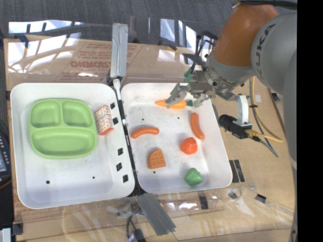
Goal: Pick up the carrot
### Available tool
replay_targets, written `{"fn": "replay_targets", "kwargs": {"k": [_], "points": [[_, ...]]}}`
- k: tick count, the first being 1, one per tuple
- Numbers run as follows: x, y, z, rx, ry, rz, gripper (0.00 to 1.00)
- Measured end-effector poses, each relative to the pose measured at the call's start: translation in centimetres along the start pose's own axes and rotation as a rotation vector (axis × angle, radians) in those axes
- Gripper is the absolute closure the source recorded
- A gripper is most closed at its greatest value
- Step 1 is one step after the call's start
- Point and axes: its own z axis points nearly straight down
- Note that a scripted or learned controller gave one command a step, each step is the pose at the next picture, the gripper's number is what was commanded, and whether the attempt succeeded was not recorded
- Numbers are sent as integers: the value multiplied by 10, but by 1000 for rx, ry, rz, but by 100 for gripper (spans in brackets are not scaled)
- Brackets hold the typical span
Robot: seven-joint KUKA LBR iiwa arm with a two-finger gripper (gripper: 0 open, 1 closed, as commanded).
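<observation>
While the carrot [171, 104] is straddled by the claw [182, 98], spread open, it is judged light, stiff, slippery; mid-body grasp advised.

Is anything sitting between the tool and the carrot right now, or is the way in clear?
Nothing visible blocks it. The tool is already right over the carrot at the back of the right bin. The nearest other item, a sausage, lies apart toward the front.
</observation>
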Motion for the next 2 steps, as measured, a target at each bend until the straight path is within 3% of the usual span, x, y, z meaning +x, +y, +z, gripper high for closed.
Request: {"fn": "replay_targets", "kwargs": {"k": [1, 2], "points": [[-56, 63, 50, -3, -1, -149, 0], [-90, 73, 149, 0, 1, 65, 0]]}}
